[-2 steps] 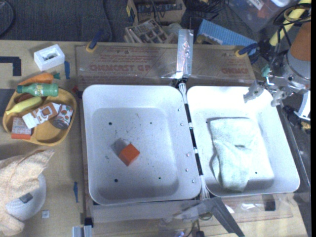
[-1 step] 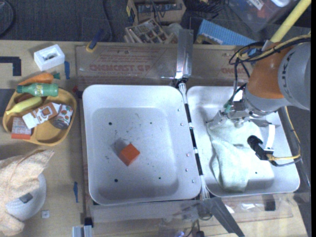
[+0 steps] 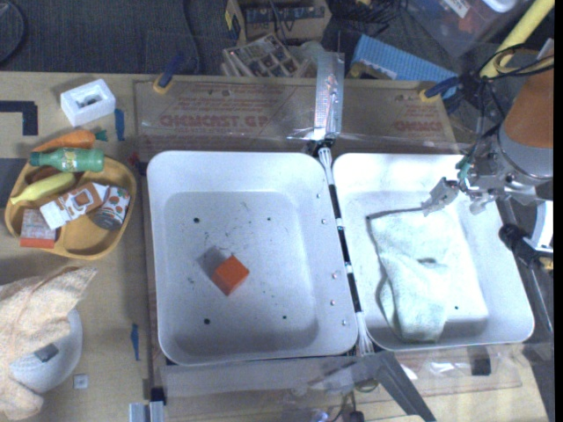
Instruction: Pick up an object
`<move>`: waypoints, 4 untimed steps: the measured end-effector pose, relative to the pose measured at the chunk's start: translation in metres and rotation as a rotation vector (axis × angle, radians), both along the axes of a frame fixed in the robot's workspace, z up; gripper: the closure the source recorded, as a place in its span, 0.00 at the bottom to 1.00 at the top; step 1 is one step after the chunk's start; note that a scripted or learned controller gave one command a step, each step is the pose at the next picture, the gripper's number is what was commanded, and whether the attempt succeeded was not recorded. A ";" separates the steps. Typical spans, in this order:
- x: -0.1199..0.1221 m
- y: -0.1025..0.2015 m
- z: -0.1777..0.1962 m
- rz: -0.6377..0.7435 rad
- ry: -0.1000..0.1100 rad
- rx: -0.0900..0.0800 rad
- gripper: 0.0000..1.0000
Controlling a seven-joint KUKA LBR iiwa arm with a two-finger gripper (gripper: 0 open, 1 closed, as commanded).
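While the arm (image 3: 528, 134) reached in from the right, its claw (image 3: 449, 192) hung over the upper part of the right bin (image 3: 501, 323), just above the far edge of a white cloth (image 3: 418, 275) that lay crumpled across that bin's floor. Whether the claw was released or clenched could not be told at this size and blur; nothing was seen held in it. The candidate things for the task lay in two places: the cloth directly below the claw, and an orange block (image 3: 231, 274) resting near the middle of the left bin (image 3: 176, 192), well apart from the claw and across the divide between the bins. The step in hand appeared to be the approach, with no grasp yet made. Judged from this layout, the next move called for a descent onto a raised fold of the cloth, or else a traverse to the left bin to come down squarely over the block. A bowl of oddments (image 3: 70, 205) stood on the worktop (image 3: 114, 323) to the left.
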State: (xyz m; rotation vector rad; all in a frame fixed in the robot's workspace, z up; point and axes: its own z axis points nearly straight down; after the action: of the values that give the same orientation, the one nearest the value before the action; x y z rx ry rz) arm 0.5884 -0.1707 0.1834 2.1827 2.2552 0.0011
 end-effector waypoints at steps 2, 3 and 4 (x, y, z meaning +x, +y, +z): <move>0.018 0.047 0.046 -0.364 0.001 0.001 0.00; 0.000 0.064 -0.070 -0.262 0.004 0.002 0.00; 0.042 0.041 0.011 -0.539 0.002 0.001 0.00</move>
State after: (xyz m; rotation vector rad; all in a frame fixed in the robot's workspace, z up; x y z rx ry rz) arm 0.6302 -0.1300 0.1947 2.7061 1.5937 -0.0013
